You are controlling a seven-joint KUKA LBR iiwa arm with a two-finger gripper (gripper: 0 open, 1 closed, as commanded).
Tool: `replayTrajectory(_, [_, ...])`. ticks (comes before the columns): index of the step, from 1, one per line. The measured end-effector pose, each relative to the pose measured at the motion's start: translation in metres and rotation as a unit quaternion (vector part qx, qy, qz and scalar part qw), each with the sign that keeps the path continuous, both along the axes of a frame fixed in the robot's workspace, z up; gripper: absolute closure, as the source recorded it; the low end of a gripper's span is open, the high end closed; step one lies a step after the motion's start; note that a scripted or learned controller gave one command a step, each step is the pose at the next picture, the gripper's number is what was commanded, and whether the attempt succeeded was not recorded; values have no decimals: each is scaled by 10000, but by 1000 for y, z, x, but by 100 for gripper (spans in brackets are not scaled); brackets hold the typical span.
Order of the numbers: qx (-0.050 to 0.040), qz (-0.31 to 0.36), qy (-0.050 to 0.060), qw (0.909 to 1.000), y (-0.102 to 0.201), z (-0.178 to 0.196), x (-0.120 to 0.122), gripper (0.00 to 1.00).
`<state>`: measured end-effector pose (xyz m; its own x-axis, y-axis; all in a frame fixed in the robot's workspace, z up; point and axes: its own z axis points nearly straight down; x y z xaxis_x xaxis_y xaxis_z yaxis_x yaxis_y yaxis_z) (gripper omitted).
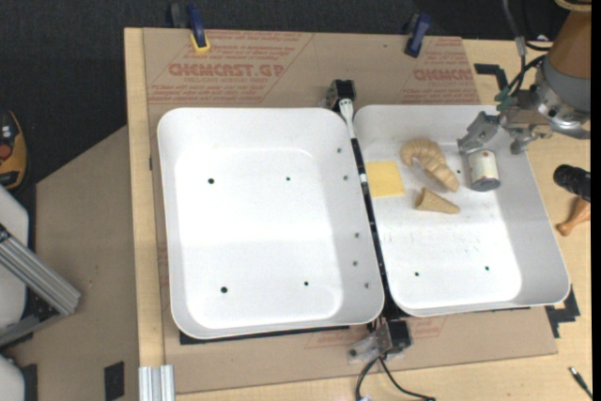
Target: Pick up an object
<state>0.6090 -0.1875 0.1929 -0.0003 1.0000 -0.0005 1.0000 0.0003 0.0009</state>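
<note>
Observed from the remote station, largest item first.

1. Bench board (pixel 282 61): a brown sheet with red print, carrying both bins. It is pinned along its far edge by two blue clamps, one at the far left (pixel 196 25) and one right of centre (pixel 417 33).

2. Left bin (pixel 254 230): white and shallow. I see bare floor with four small dark dots.

3. Right bin (pixel 460 268): the same type, set edge to edge with the left bin along the centre seam. All loose items lie in its far half.

4. Arm (pixel 573 61): it enters from the right, with the wrist over the right bin's far right corner.

5. Gripper (pixel 493 131): it is over the far right part of the right bin. I cannot tell from this angle whether it is released or clenched, and I cannot confirm that it is grasping anything.

6. Pastry (pixel 427 157): tan, curved and croissant-shaped. It lies near the middle of the right bin's far half, left of the gripper.

7. Yellow square (pixel 385 178): it lies flat, close to the centre seam and just left of the pastry.

8. Silvery cylinder (pixel 483 170): it is directly on the near side of the gripper and right of the pastry. I cannot tell whether it touches the gripper.

9. Cone piece (pixel 437 200): tan and wedge-shaped. It lies just on the near side of the pastry, between the yellow square and the silvery cylinder.
</note>
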Motion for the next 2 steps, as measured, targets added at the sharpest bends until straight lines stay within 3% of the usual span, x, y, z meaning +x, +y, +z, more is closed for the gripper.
replayTrajectory(1, [25, -4, 49, 10000, 39, -114, -48, 0])
replayTrajectory(2, [-5, -9, -10, 10000, 36, -97, -44, 100])
